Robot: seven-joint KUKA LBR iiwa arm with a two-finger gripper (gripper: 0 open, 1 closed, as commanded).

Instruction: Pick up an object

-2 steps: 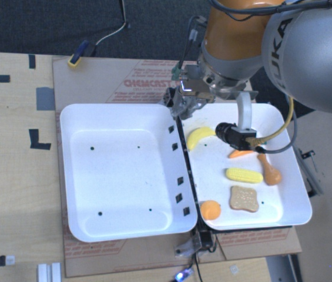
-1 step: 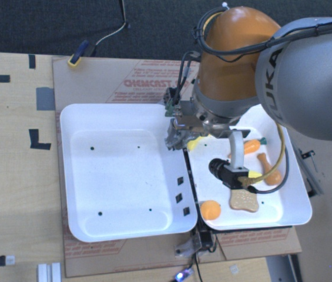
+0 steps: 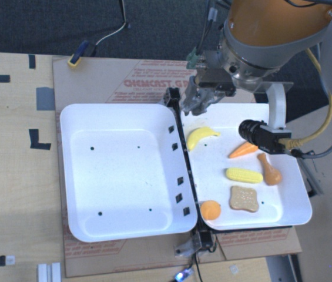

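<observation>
The grey arm with its orange band reaches in from the right, and its claw point(image 3: 196, 106) hangs over the far left corner of the right-hand shallow white plastic bin point(image 3: 289, 216), near the divide between the two bins. Whether the claw is apart or together cannot be told from this slant, and nothing is seen gripped in it.

Just below the claw lies a curved yellow toy banana point(image 3: 201, 137), resting on the bin floor. To its right, an orange toy carrot point(image 3: 243, 150) lies at a slant, beside a black cylindrical part mounted on the arm. A brown toy drumstick point(image 3: 269, 170) lies near the right wall, with a yellow toy corn cob point(image 3: 244, 175) just to its left. Below the corn sits a tan toy bread slice point(image 3: 244, 198), and a round orange toy fruit point(image 3: 210, 210) rests in the near left corner.

The left-hand shallow white plastic bin point(image 3: 71, 175) sits alongside on a cardboard-covered surface point(image 3: 95, 81).
</observation>
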